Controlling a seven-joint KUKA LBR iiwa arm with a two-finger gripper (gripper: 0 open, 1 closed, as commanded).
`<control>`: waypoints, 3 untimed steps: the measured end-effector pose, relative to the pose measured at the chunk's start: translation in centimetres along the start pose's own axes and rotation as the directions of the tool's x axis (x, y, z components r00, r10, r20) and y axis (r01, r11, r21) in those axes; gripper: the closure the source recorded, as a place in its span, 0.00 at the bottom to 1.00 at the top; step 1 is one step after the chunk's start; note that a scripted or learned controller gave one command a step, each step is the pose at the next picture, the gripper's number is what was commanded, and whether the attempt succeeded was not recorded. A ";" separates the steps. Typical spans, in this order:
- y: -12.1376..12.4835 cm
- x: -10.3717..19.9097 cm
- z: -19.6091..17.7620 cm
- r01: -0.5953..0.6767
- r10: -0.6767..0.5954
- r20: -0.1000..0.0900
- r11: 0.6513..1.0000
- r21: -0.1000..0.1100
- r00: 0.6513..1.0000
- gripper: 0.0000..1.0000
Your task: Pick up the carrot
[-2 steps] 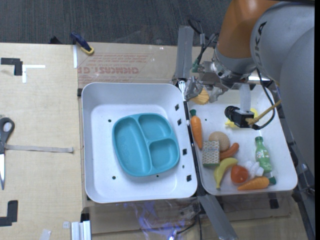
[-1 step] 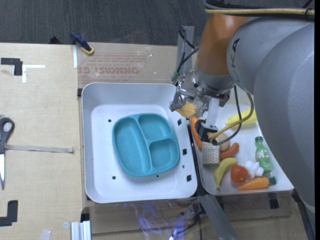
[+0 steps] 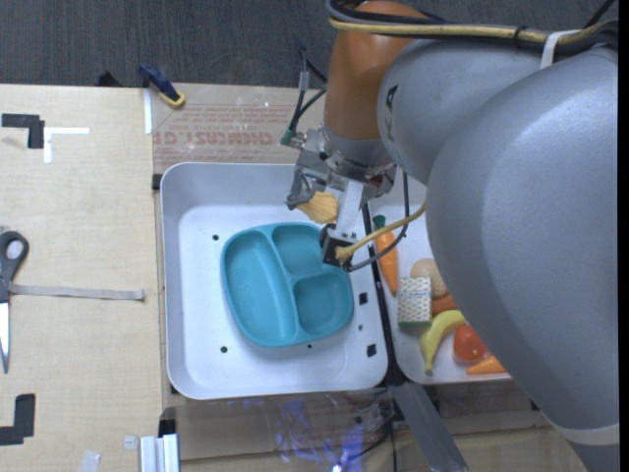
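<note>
The carrot (image 3: 389, 262) is a long orange piece lying at the left edge of the right bin (image 3: 444, 376), partly hidden by the arm. My gripper (image 3: 317, 214) hangs over the back right corner of the left bin (image 3: 187, 264), just left of the carrot and apart from it. A small tan food piece (image 3: 318, 206) sits between its fingers, which are shut on it. The gripper is above the upper rim of a blue divided plate (image 3: 285, 285).
The right bin also holds a banana (image 3: 436, 338), a pale speckled block (image 3: 414, 299), a red fruit (image 3: 468, 343) and another orange piece (image 3: 486, 366). The arm's grey bulk covers most of that bin. Scissors (image 3: 8, 264) lie on the bench at far left.
</note>
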State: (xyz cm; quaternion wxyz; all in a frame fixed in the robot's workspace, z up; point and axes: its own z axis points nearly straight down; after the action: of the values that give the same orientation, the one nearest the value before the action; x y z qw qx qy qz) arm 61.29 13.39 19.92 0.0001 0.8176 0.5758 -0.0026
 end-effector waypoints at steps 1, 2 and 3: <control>-0.3 1.1 -1.8 -0.363 0.363 0.000 0.932 -0.001 0.932 1.00; -4.6 -6.5 -1.0 -0.452 0.452 0.000 0.892 0.001 0.892 1.00; -6.2 -9.1 -5.1 -0.230 0.230 -0.003 0.973 -0.001 0.973 1.00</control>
State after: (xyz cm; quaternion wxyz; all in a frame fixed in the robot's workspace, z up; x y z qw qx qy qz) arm 52.44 6.88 25.08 0.0002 0.8787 0.4774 -0.0011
